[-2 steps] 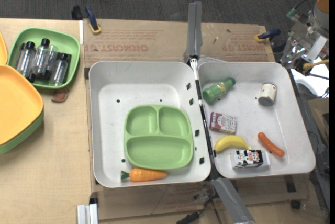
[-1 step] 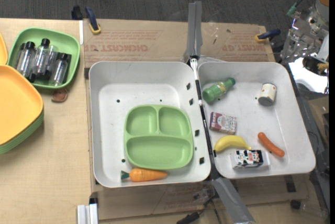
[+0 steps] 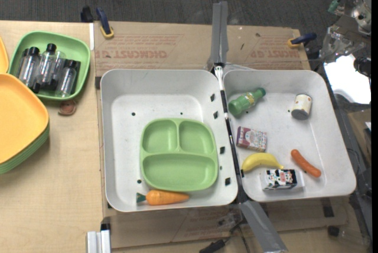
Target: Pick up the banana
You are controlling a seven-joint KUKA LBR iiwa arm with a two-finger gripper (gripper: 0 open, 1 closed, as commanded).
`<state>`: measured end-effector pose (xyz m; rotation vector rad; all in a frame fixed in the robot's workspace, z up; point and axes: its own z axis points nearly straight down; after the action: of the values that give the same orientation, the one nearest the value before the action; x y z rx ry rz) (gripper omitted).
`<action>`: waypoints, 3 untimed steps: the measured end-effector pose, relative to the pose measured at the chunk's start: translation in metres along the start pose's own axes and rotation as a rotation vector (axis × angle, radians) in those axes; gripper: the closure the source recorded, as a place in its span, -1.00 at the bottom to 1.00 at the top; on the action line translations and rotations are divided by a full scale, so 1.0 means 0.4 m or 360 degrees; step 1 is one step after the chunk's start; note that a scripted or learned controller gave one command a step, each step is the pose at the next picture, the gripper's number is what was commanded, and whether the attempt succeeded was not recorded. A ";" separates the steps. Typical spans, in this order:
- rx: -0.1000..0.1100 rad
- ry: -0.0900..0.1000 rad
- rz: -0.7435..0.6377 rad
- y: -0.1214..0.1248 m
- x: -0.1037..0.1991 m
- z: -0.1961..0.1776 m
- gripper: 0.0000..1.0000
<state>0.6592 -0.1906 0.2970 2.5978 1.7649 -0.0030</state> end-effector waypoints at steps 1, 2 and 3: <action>0.0004 0.0001 -0.0091 0.015 -0.041 0.057 1.00; -0.0001 0.0001 -0.0402 0.017 -0.043 0.001 1.00; -0.0003 0.0001 -0.0733 0.018 -0.044 -0.038 1.00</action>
<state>0.6593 -0.2095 0.3124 2.1255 2.3109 -0.0010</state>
